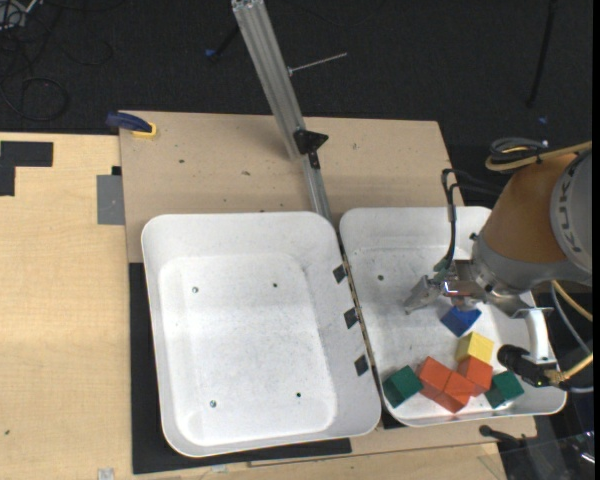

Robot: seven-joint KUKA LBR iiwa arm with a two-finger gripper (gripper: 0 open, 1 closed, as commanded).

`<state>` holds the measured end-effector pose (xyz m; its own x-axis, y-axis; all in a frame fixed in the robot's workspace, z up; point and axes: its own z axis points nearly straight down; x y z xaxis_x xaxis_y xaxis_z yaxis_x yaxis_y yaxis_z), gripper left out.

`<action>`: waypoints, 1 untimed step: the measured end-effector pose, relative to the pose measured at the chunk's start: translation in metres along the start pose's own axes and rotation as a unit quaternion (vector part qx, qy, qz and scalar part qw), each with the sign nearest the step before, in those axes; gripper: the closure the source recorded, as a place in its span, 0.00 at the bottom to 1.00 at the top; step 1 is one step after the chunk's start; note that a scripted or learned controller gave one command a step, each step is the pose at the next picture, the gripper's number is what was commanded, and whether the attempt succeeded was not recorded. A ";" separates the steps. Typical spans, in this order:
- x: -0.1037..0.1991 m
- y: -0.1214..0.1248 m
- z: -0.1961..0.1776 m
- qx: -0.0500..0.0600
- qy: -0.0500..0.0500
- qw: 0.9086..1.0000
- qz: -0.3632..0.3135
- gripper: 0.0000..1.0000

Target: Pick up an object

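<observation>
Blue block (pixel 461 319) lies in the right bin (pixel 400 243), just below the end effector (pixel 432 293).
From the fixed overhead camera, the arm reaches in from the right; whether the end effector is clenched or released cannot be told. Nearer the bin's front edge cluster a yellow block (pixel 475 347), orange blocks (pixel 450 381) and two green blocks (pixel 403 383). The left bin (pixel 170 243) sits beside it on the table (pixel 220 163).

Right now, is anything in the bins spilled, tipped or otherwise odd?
Nothing stands out. The blocks, among them a blue block and a yellow block, lie clustered inside the right bin, near its front corner; none is over the rim.
</observation>
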<state>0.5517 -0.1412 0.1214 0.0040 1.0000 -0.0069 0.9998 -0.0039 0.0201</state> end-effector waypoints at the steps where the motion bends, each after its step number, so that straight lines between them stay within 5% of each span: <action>1: -0.002 0.000 -0.009 -0.001 -0.001 1.000 0.004 1.00</action>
<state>0.5520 -0.1436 0.1303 0.0123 0.9999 -0.0087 0.9997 -0.0121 0.0227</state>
